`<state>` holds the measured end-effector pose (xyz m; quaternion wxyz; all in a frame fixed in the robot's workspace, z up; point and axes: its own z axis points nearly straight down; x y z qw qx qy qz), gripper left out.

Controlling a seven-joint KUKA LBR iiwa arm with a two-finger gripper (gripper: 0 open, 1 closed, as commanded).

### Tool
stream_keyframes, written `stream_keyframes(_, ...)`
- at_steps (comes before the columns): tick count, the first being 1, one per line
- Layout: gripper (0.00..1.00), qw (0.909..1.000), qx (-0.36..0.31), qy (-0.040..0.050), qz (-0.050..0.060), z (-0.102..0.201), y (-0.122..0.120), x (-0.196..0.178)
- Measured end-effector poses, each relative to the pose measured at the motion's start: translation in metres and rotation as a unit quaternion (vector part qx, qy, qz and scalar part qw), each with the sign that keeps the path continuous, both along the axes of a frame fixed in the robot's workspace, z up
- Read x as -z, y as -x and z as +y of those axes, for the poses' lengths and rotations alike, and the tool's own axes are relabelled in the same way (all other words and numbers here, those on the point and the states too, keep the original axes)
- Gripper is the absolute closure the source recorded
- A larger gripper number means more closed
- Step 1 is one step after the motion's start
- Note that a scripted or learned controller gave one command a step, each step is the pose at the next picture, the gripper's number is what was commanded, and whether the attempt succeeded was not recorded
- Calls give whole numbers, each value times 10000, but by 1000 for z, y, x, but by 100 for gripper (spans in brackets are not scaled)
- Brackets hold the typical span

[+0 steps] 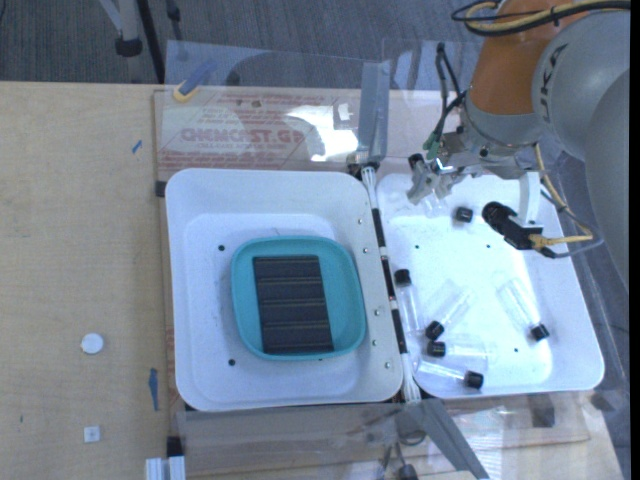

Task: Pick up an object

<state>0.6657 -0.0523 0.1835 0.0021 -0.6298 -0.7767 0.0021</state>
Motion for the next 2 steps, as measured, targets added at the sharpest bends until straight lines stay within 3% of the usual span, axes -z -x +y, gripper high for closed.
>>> stream_keyframes(1, 100, 9999, -122, 4, -49, 35, -2, -51)
stream_keyframes(2, 100, 9999, 115, 5, -52, 57, -2, -53)
